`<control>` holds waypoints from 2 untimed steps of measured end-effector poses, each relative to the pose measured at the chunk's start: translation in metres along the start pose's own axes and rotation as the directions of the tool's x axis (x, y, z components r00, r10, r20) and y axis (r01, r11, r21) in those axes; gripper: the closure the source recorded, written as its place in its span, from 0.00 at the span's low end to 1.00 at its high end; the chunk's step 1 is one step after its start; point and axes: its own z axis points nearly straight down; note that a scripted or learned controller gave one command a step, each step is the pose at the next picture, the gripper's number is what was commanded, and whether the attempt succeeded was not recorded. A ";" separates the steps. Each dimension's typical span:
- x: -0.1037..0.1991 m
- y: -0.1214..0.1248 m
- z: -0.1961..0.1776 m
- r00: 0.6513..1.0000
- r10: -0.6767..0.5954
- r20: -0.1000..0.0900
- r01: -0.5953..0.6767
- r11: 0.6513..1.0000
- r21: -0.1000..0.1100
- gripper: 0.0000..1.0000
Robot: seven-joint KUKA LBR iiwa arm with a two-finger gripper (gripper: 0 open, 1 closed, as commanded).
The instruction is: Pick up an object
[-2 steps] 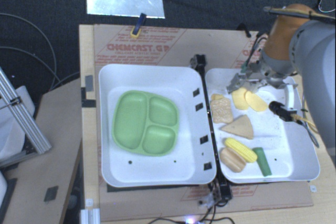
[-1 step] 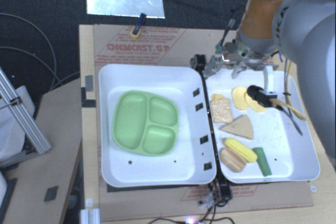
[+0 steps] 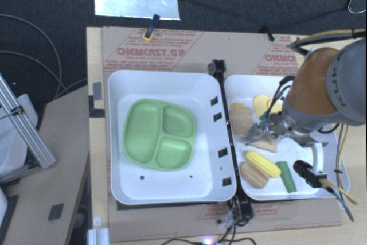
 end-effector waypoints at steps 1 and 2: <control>0.035 -0.054 -0.072 1.000 -0.010 0.000 0.010 1.000 -0.011 0.00; -0.013 -0.011 0.029 1.000 -0.001 0.008 0.002 1.000 -0.019 0.00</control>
